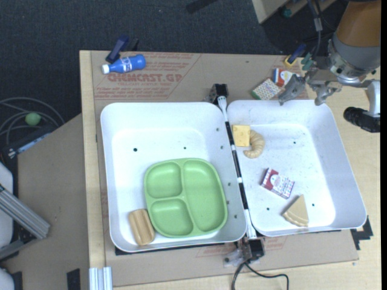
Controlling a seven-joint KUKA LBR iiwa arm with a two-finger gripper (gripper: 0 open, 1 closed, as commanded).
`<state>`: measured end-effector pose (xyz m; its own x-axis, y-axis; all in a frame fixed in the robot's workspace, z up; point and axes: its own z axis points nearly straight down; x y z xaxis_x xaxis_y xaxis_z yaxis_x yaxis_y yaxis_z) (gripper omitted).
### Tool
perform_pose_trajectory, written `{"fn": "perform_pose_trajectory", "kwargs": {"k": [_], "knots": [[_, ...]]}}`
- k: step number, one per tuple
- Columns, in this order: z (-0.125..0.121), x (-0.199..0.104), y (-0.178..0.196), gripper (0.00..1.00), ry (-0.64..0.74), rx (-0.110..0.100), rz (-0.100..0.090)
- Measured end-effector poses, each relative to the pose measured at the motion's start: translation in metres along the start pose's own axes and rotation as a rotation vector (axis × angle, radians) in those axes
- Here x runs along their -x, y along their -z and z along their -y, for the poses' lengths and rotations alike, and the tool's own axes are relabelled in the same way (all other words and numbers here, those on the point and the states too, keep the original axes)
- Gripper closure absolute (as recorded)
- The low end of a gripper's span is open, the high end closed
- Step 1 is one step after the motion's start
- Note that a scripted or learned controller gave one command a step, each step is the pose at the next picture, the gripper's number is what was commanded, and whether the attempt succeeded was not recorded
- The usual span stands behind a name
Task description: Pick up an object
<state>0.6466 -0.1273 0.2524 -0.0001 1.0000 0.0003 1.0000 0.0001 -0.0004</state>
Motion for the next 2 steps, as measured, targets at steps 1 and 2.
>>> {"fn": "perform_pose_trajectory", "kwargs": {"k": [1, 2], "knots": [[0.037, -0.032, -0.096, 0.0, 0.0, -0.002, 0.0], [0.074, -0.026, -0.168, 0.0, -0.001, -0.002, 0.0]]}}
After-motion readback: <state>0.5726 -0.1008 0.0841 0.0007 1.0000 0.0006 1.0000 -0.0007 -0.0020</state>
